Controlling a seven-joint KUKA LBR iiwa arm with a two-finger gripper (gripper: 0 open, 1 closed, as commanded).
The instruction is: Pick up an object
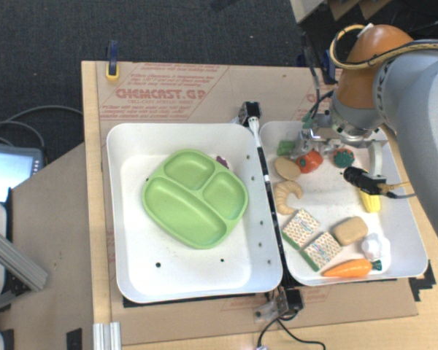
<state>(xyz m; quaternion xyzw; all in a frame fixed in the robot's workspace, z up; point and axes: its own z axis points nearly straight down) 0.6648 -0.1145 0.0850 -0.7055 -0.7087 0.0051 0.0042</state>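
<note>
The claw (315, 143) is down low at the far end of the right bin (416, 248), right over a small red tomato-like piece (311, 160). That piece sits just under the tips, touching or nearly so, but the wrist hides the grip, so I cannot tell how wide the claw stands or whether it has hold of anything. Just left of the claw lies a green piece (286, 149), and a teal piece (342, 157) sits just right of it. Nearer the camera are a tan roll (286, 169), a croissant (287, 192), two crackers (311, 239) and a carrot (348, 269). Well off to the left, the green divided plate (196, 197) sits in the left bin (131, 261). My read: the approach is made, but nothing looks lifted yet, so the grasp and raise remain.
</note>
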